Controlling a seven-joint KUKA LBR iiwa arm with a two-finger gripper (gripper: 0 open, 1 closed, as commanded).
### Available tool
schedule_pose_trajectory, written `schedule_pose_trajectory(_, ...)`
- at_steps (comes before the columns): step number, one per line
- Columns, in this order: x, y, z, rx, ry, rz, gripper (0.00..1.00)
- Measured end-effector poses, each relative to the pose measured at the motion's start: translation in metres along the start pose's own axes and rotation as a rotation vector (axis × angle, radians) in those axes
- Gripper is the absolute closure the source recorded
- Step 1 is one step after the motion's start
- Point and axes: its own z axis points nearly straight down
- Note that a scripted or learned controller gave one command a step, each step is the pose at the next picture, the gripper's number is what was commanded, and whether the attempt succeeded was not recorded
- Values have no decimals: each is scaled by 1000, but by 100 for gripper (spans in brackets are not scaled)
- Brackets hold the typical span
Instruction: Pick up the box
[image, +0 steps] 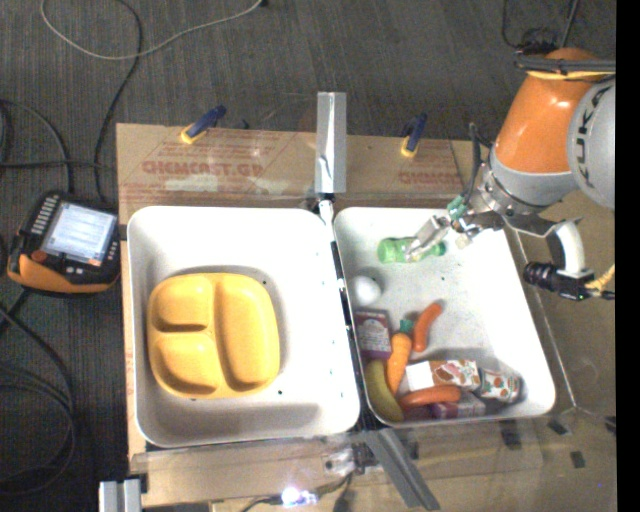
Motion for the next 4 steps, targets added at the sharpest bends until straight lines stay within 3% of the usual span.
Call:
schedule_pose_trajectory(1,-16,-26,124,-2,3,-146,0)
schedule_pose_trajectory(2,-50,-95,127,-11,-9,-95,0)
schedule_pose_trajectory(3,-66,-43,128,-10,-5,271,0)
schedule_pose_trajectory(4,-52,-114,124,-11,4,442,0)
